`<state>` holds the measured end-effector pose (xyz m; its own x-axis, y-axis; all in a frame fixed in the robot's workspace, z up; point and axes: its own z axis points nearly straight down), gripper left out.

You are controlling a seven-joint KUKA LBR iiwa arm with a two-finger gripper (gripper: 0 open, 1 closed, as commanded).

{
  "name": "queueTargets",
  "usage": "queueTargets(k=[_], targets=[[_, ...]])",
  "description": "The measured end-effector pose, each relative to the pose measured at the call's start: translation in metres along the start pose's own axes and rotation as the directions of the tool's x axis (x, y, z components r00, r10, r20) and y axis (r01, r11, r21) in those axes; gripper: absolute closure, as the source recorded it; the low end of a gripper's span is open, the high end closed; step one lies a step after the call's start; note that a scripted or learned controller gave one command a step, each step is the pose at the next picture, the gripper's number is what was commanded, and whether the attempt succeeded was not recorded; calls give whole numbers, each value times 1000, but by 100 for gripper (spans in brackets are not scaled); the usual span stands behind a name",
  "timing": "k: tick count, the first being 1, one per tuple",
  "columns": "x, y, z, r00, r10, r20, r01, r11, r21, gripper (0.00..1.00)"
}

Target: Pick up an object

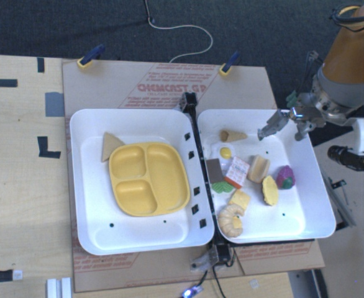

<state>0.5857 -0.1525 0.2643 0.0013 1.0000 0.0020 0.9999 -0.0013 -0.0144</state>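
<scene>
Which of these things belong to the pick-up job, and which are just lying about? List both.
Job: gripper over the right bin; its pickable pieces: purple toy, cone, croissant, cheese wedge.

Lying about: yellow divided plate in the left bin, blue clamps, white cable.

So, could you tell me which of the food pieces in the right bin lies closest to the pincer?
The small cone-shaped piece at the bin's far end, just left of the pincer. The yellow ball, purple piece and the rest lie farther toward the near side.
</scene>
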Motion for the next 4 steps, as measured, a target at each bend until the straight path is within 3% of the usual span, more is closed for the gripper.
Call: queueTargets(k=[1,3,4], targets=[[0,2,-8,1000,-3,2,3,1000,-13,0],[10,-7,115,1000,-3,1,3,1000,-6,0],[19,-6,174,1000,-3,3,3,1000,-14,0]])
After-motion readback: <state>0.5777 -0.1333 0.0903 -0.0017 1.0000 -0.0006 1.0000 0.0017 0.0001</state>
